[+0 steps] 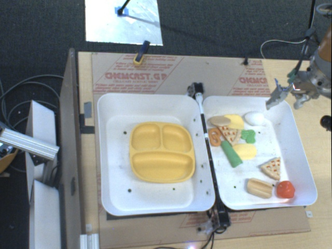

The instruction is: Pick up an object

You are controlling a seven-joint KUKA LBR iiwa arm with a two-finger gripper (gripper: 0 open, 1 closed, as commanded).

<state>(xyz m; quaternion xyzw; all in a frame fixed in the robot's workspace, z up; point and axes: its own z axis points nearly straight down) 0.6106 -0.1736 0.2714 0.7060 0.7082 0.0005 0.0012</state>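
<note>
Hovering at the upper right of the frame, the gripper (288, 95) is hanging over the far right corner of the right bin (303, 154), its two fingers spread apart and pointing down with nothing between them. Candidate objects are lying in this bin: a white egg-shaped piece (254, 118) nearest the gripper, a yellow piece (234, 121) partly under a tan slice (219, 121), a pretzel (215, 136) and a waffle-patterned wedge (229, 134) beside a small green piece (248, 136), a green cucumber-like stick (231, 153) lying at a slant against a second yellow piece (246, 151), a pizza slice (271, 168) toward the lower right, and a bread roll (259, 188) just beside a red tomato (285, 190) at the bin's near edge. Sitting in the left bin (116, 139) is a yellow divided tray (162, 152), well apart from the arm. Judging from the open, unloaded fingers held above the bin rim, the approach step is in hand and no grasp is yet being made. The next move is likely calling for a shift toward the frame's left and a descent onto one item; the white egg-shaped piece is lying closest and fairly free on its right side, whereas the clustered pieces in the upper left of the bin are touching one another and are leaving little room for the fingers.
</note>
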